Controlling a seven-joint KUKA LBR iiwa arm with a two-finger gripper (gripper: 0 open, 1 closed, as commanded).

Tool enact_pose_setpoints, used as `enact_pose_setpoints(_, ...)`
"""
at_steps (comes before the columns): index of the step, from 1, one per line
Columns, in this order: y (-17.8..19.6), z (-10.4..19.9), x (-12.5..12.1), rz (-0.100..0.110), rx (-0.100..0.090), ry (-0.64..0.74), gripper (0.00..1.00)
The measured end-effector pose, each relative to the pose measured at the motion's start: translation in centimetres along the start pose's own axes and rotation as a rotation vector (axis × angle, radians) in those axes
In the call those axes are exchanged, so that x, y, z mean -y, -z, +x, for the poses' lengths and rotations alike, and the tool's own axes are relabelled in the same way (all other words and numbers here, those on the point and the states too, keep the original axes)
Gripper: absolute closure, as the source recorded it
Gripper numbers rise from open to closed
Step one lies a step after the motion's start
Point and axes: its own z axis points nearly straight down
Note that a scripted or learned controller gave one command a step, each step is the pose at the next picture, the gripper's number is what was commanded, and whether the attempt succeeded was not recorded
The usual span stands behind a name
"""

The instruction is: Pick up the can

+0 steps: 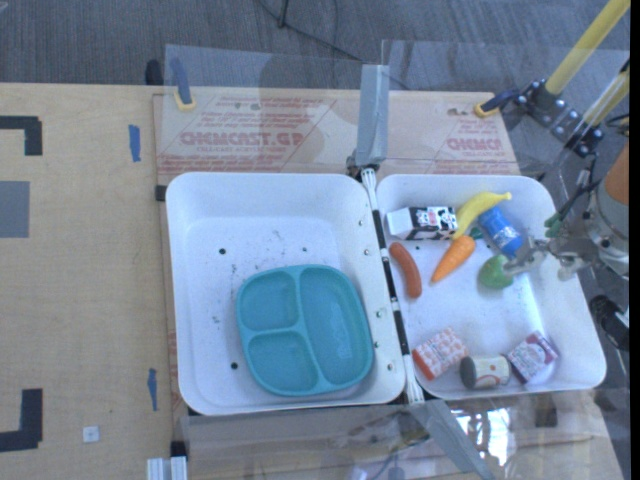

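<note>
Nearest, along the right bin's (pixel 590 363) front edge, lie a red-and-white carton (pixel 439 353), a small cream jar (pixel 484 371) on its side and a purple-trimmed packet (pixel 532 356). The left bin (pixel 200 218) holds a teal divided tray (pixel 301 329). Farther back lie a sausage (pixel 406 269), a carrot (pixel 454 256) and a green fruit (pixel 494 274). The blue can (pixel 500 232) lies beside a banana (pixel 482 208) and a milk carton (pixel 421 220). The end effector (pixel 535 253) sits just right of the can; whether it is parted or closed I cannot tell.

A: Even, bright overhead light; the white bins (pixel 200 208) nearly wash out, shadows faint.

B: Glare streaks the clear sheet (pixel 440 438) at the bottom edge; small objects look soft, slightly blurred.
</note>
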Motion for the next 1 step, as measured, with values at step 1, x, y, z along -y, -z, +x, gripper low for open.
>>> enact_pose_setpoints(1, -9.33, -0.49, 3.83, -0.007, 0.0, 0.291, 0.0)
